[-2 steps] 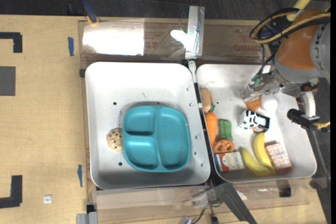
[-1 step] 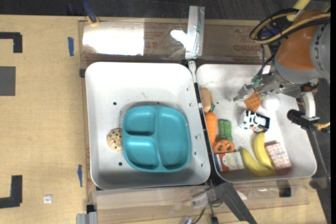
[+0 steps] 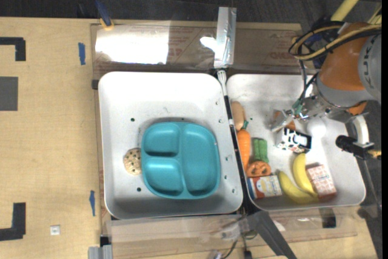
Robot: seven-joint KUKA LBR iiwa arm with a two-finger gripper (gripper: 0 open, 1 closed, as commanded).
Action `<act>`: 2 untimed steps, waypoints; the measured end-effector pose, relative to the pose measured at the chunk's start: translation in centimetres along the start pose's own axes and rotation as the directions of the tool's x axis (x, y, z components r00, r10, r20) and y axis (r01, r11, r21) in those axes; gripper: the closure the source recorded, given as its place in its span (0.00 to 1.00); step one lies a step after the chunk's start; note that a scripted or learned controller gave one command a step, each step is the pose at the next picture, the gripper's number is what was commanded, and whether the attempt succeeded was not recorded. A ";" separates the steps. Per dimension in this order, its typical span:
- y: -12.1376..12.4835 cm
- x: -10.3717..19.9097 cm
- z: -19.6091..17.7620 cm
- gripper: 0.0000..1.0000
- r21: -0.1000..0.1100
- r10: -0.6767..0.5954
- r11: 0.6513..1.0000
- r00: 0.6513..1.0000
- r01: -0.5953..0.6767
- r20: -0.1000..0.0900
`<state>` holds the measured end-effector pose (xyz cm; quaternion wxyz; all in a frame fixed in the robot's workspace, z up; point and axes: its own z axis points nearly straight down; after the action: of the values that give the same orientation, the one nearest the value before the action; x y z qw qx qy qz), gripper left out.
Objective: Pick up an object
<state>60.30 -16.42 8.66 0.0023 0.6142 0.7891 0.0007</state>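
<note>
The left bin (image 3: 115, 130) holds one teal divided plate (image 3: 180, 158) and one cookie (image 3: 132, 161) at its left edge. The right bin (image 3: 254, 91), at frame right, holds one carrot (image 3: 244, 145), one banana (image 3: 295, 179), a black-and-white toy (image 3: 294, 140) and small cartons. The gripper (image 3: 290, 120) hangs above the toy; its state cannot be told.

A teal plastic divided tray (image 3: 180, 159) lies in the left white bin (image 3: 115, 94). A round speckled cookie (image 3: 132, 161) touches the tray's left edge.
</note>
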 end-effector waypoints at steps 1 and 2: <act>0.2 0.0 -1.2 1.00 -0.006 0.000 1.000 1.000 0.000 0.001; 2.1 6.6 -11.0 1.00 -0.007 0.054 0.999 0.999 -0.054 -0.001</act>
<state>60.67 -9.43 19.61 0.0043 0.6351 0.7724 0.0040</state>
